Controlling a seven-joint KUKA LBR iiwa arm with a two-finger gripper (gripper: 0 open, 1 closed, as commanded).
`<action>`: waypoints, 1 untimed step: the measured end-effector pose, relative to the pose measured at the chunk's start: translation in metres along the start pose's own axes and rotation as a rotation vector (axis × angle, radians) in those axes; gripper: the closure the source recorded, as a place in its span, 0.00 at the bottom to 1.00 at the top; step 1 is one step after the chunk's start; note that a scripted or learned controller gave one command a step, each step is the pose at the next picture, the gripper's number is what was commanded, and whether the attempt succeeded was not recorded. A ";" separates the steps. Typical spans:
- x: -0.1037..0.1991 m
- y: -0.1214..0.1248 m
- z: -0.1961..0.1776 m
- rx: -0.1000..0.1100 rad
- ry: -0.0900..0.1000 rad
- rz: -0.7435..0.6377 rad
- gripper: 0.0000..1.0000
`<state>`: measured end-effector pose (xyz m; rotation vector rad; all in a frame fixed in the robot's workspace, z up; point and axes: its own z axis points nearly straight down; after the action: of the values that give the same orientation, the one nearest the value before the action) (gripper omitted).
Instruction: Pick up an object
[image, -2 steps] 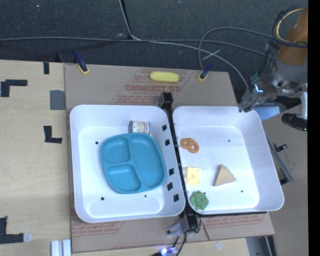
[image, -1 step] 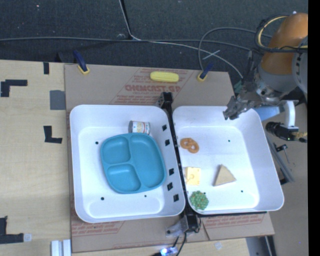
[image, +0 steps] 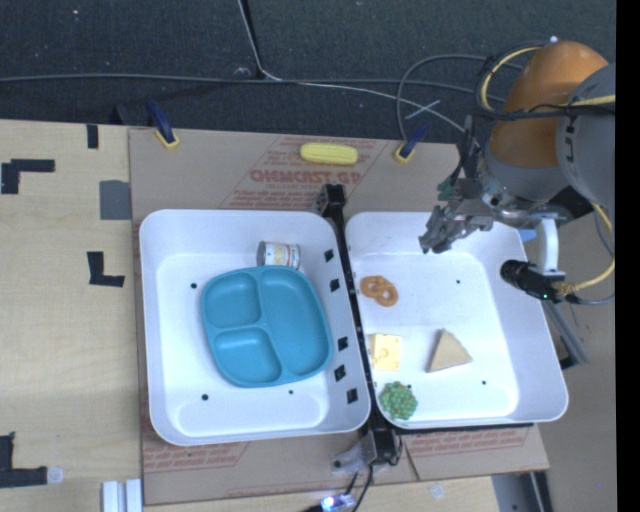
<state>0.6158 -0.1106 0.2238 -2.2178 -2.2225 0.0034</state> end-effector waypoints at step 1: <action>0.046 -0.016 0.008 0.000 0.000 0.000 1.00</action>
<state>0.5995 -0.0644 0.2162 -2.2175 -2.2223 0.0037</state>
